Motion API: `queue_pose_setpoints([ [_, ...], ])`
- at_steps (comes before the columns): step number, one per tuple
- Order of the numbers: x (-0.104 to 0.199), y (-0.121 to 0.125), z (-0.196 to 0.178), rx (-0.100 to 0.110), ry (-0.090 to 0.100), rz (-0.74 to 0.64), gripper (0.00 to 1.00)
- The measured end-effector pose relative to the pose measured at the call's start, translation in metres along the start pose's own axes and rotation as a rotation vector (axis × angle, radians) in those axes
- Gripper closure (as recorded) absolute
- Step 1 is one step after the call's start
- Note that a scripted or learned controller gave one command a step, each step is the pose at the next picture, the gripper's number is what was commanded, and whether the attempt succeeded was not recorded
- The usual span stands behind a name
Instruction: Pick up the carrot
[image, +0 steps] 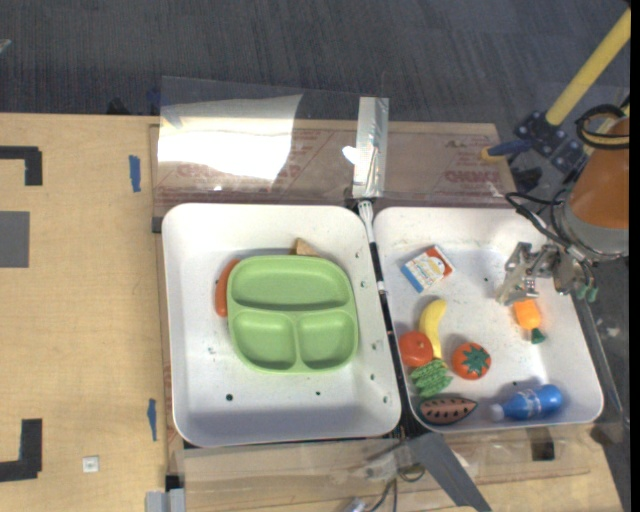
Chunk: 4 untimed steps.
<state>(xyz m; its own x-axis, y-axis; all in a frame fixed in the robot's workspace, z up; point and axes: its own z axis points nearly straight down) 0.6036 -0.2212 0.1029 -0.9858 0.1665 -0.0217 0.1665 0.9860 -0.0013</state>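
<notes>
The carrot is a small orange piece with a green tip, lying near the right wall of the right bin. My gripper hangs directly over the carrot's upper end, its metal tip touching or nearly touching it. The arm's orange band sits above and to the right. From this angle I cannot make out whether the carrot is gripped or just lies beneath the tip.
The right bin also holds a white-and-blue carton, a banana, a tomato, a green vegetable, a red strawberry, a dark slice and a blue bottle. A green divided plate lies in the left bin.
</notes>
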Motion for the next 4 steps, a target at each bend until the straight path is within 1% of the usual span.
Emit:
queue_pose_setpoints([
  [1,0.073,-0.015,-0.004,-0.004,0.019,-0.173,1.0],
  [2,0.073,-0.014,-0.004,-0.004,0.019,-0.174,0.0],
  [3,0.07,0.009,0.012,-0.001,0.013,-0.136,0.0],
  [4,0.066,0.011,-0.001,0.0,-0.001,-0.138,1.0],
])
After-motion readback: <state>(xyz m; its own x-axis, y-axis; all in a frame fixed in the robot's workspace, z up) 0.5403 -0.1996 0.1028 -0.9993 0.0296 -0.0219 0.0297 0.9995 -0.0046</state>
